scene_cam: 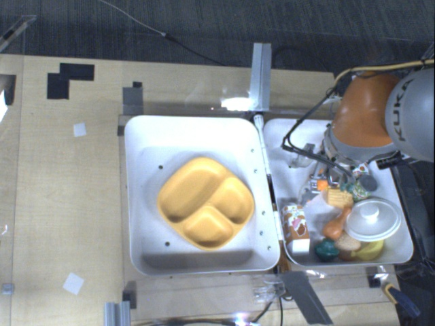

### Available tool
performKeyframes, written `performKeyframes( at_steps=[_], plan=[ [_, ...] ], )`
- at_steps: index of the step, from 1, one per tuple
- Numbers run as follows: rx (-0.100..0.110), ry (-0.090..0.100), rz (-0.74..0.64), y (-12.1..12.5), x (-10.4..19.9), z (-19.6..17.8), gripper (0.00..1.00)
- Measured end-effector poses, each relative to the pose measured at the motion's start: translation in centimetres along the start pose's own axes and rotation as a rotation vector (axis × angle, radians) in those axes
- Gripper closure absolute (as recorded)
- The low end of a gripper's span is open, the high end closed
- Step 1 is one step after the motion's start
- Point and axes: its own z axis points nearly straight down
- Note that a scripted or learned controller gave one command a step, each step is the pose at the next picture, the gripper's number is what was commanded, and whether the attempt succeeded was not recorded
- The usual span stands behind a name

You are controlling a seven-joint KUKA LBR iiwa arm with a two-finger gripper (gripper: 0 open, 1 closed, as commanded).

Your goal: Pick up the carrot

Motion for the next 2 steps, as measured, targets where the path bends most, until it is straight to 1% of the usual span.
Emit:
performKeyframes(
  at_steps=[1, 2],
  plan=[
    [0.0, -0.009, -0.007, 0.2, -0.3, -1.4, 1.0],
    [-0.002, 0.001, -0.282, 6.5, 1.4, -9.9, 1.0]
  ],
)
